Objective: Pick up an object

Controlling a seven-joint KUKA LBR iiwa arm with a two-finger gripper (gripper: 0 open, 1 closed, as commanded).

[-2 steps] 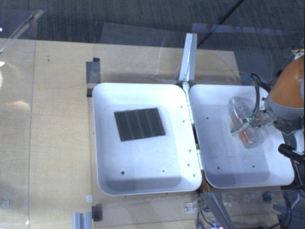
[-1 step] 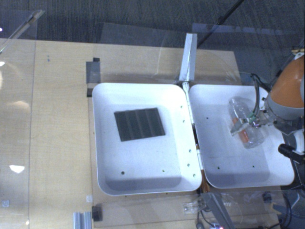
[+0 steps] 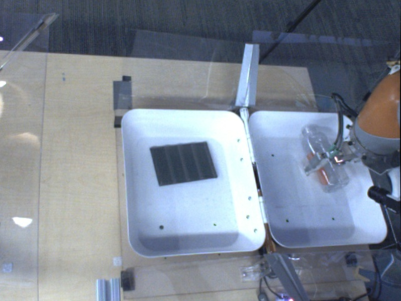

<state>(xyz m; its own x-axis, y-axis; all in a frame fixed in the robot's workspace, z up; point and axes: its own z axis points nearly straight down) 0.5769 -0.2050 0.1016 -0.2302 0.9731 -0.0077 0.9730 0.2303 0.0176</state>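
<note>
1. Pale wood makes up the worktop (image 3: 69, 187), with two shallow white bins set side by side on it and dark carpet beyond its far edge.

2. Nearest the camera, below the left bin (image 3: 188, 243), sit a small metal bracket and some clear clips and cables close to the worktop's front edge.

3. Inside the left bin lies the one plain candidate for picking: a dark ribbed pad (image 3: 184, 163), flat and rectangular, up toward the bin's far-left part. Its long axis runs roughly left to right, slightly tilted, with the ribs crossing it.

4. To the right of the left bin, touching it along a shared seam, is the right bin (image 3: 294, 224). Its floor looks bare apart from a few small holes.

5. Over the far-right part of the right bin hangs the gripper (image 3: 322, 162), a translucent assembly with a reddish glint in it. Whether it is open or closed I cannot tell, and I see no object in it.

6. Behind the gripper rises the arm, its orange band (image 3: 382, 115) at the right edge.

7. My judgement: the pad lies well apart from the gripper, across the seam and in the other bin, so a pick would call for a long traverse leftward, then a descent with the grip set across the pad's short side.

8. Farthest off, a metal post (image 3: 247, 77) stands at the far end of the seam.
</note>
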